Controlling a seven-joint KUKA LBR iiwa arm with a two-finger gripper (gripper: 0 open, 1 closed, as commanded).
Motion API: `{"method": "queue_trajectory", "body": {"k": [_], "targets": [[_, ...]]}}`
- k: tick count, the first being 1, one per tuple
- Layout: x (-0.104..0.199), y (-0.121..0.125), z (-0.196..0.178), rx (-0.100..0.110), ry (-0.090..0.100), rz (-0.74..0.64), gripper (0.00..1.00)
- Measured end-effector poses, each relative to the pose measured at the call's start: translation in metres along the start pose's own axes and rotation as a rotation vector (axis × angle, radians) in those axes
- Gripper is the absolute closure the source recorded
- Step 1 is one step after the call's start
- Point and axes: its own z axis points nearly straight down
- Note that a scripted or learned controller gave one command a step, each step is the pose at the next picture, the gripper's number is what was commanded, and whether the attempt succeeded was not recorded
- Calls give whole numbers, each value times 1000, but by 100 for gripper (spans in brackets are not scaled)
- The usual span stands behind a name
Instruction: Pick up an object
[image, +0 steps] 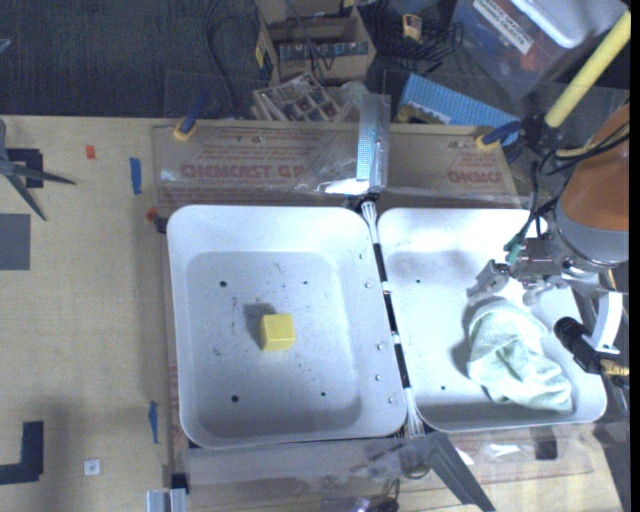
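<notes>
Now over the right bin (430, 240), claw (520, 283) low above the floor, just above the cloth (510, 360). Fingers spread narrowly, nothing between them. Cloth crumpled, pale green-white, lying directly below the claw toward the bin's near right corner, top edge just beside the fingertips; touching or not, can't tell. Far off to the claw's left, in the left bin (200, 240): a yellow block (278, 331), alone near the middle, well apart from the claw.
</notes>
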Motion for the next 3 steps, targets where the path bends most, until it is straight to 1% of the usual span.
{"method": "queue_trajectory", "body": {"k": [1, 2, 3], "targets": [[-21, 31, 111, -13, -4, -380, 0], [-36, 73, 112, -13, -4, 102, 0], [-36, 74, 102, -14, -5, 102, 100]]}}
